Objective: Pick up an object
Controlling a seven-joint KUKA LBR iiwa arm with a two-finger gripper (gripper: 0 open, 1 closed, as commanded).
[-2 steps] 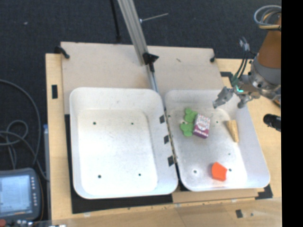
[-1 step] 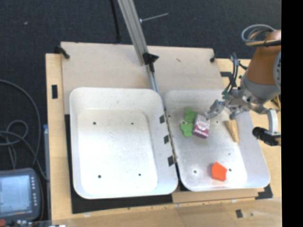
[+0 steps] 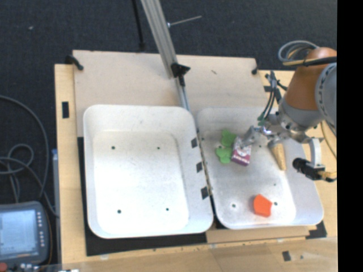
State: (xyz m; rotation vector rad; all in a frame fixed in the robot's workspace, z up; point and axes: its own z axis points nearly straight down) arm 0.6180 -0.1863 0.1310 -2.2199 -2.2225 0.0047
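Grey and orange, your arm reaches over the right bin; its jaws sit at a small purple-and-white box beside a green piece, and you cannot tell their state. An orange block lies near the front rim.

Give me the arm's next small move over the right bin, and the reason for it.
Probably a short descent onto the purple-and-white object. The gripper sits right at its top edge, beside the green object, and nothing shows between its fingers. The orange block and the tan piece lie farther off.
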